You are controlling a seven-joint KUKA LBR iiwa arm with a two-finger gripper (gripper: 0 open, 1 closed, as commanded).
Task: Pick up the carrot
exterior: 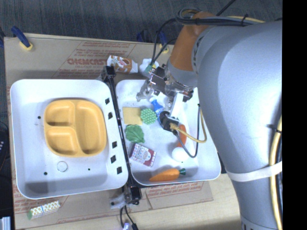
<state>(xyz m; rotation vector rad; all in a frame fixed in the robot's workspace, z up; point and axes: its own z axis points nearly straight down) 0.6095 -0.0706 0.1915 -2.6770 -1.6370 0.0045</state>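
Note:
The carrot (164,175) is orange with a small green top at its right end. It lies flat along the near wall of the right bin (209,163). My gripper (154,91) hangs over the far part of that same bin, above a blue item (156,105) and a bumpy green piece (148,116). It is well away from the carrot, towards the far side of the bin. The metal wrist and its cables hide what is at its tips.
The right bin also holds a yellow slice (131,114), a leafy green piece (135,133), a red packet (143,155), a white egg (178,153) and a red-orange item (182,134). A yellow divided plate (76,127) sits in the left bin (24,143). The arm's grey body covers the right side.

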